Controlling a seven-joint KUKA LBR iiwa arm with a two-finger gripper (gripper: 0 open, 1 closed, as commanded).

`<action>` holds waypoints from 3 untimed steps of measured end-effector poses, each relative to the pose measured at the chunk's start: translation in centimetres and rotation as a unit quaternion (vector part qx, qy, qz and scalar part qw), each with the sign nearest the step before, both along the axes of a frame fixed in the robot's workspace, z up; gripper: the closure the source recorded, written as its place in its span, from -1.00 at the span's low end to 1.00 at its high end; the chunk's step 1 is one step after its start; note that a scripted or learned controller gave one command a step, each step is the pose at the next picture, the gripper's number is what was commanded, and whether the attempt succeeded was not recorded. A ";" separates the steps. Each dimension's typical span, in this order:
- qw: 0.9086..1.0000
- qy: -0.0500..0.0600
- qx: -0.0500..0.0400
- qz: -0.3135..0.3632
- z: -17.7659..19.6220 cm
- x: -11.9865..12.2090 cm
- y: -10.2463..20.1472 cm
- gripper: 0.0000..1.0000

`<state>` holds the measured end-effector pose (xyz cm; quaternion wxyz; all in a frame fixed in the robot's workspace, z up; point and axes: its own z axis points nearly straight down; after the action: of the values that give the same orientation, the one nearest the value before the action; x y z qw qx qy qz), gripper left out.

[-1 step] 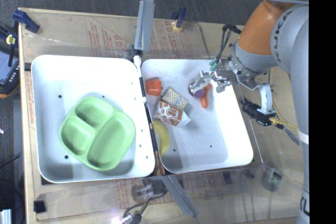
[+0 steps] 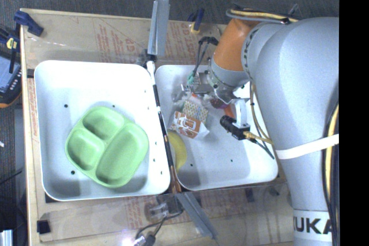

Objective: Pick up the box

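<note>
Box (image 2: pixel 189 120) in right bin (image 2: pixel 230 173), just below end effector (image 2: pixel 199 89), grip state unclear

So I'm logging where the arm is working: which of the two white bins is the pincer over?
The right-hand shallow white bin, holding the small printed box; the pincer hangs there. The left bin holds a green divided plastic tray.

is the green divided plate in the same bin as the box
No, the green divided plate lies in the left bin, while the box sits in the right bin.
</note>
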<state>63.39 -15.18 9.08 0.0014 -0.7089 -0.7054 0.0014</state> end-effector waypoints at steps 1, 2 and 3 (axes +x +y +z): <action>0.999 0.015 0.003 0.052 -0.5 1.5 -0.4 -1.00; 0.994 0.020 0.004 0.110 -0.7 1.1 -1.0 -1.00; 0.994 0.017 0.003 0.112 0.4 1.3 -0.9 1.00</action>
<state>64.72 -16.03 9.43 0.0159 -0.6252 -0.7802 0.0113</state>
